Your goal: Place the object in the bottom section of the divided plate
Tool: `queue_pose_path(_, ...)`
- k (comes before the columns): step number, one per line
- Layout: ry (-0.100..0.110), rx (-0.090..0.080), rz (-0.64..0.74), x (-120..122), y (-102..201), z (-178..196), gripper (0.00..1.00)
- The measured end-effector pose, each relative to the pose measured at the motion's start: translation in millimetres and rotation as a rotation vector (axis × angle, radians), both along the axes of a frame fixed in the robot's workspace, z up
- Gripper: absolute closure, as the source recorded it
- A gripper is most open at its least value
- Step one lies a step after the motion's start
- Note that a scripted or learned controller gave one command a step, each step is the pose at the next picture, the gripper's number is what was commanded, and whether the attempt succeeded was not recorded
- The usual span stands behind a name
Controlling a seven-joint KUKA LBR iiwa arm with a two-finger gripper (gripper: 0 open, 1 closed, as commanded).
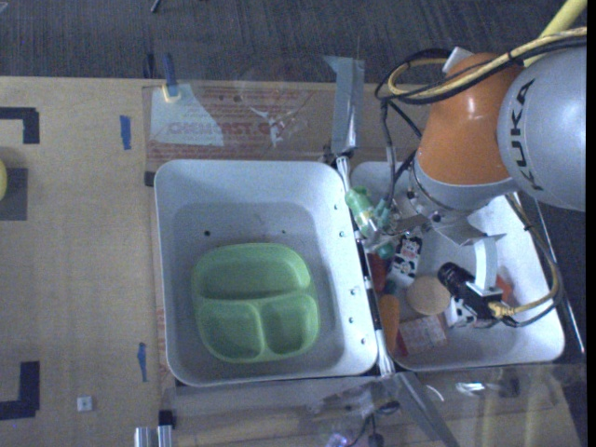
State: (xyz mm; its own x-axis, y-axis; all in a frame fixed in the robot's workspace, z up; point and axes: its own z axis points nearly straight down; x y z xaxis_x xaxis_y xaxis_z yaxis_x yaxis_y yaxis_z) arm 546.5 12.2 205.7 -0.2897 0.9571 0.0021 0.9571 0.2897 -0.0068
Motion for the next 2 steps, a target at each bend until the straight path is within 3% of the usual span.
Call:
queue_pose_path(1,0.0,0.001,0.171,-10.6,55.6,-10.6,1.0)
queue_pose_path(2,-0.001,0.001,0.17,-10.4,55.0,-10.4,0.0)
